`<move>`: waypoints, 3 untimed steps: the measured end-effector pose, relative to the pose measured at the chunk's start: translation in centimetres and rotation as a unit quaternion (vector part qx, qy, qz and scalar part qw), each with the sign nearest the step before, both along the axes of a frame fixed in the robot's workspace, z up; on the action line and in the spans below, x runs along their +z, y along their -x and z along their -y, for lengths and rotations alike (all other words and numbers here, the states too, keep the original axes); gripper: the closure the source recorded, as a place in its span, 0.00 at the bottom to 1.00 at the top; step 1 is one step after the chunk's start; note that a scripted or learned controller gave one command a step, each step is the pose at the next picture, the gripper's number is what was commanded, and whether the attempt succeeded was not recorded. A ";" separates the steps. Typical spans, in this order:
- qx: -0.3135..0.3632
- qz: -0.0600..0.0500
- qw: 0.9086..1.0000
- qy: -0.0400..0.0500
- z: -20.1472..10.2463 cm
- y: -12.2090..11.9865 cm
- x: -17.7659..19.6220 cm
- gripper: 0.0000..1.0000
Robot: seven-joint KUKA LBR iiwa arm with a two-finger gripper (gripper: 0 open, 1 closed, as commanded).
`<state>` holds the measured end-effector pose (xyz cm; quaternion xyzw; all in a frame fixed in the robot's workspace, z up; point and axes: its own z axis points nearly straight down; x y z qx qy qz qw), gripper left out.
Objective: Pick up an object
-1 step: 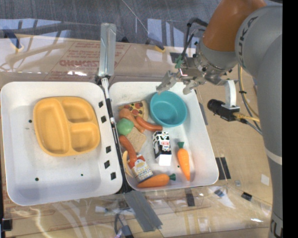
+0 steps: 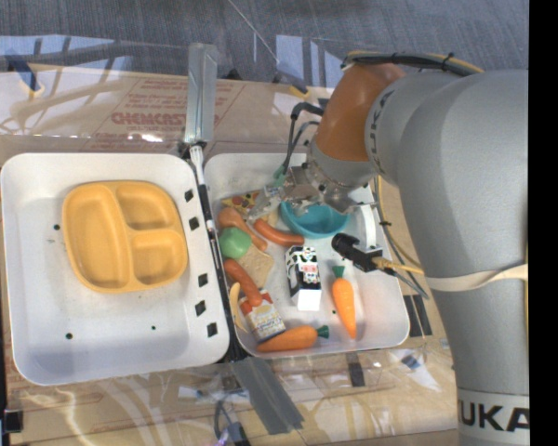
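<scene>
My gripper [image 2: 296,191] hangs low over the back of the right bin [image 2: 391,319], under the grey wrist with its orange band. A teal bowl [image 2: 314,218] lies just beneath and to the right of it, partly covered by the wrist. Close in front are a red-orange sausage [image 2: 277,232], a green ball [image 2: 233,242] and a cow-patterned carton [image 2: 304,274]. An orange carrot [image 2: 344,307] lies at the front right, and a second carrot [image 2: 288,340] along the front wall. Nothing shows between the gripper's parts.
The left bin [image 2: 37,323] holds a yellow divided tray [image 2: 124,233]. A small bottle with a red label [image 2: 263,319] and a brown-orange piece [image 2: 243,281] lie by the right bin's left wall. A metal divider [image 2: 200,110] runs between the bins.
</scene>
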<state>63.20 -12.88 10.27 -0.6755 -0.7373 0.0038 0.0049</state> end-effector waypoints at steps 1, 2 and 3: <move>0.002 0.004 1.000 0.001 0.0 -0.3 1.4 1.00; 0.040 0.007 0.999 0.000 -4.9 -1.7 9.2 1.00; -0.013 0.005 1.000 0.000 -6.2 5.2 13.1 1.00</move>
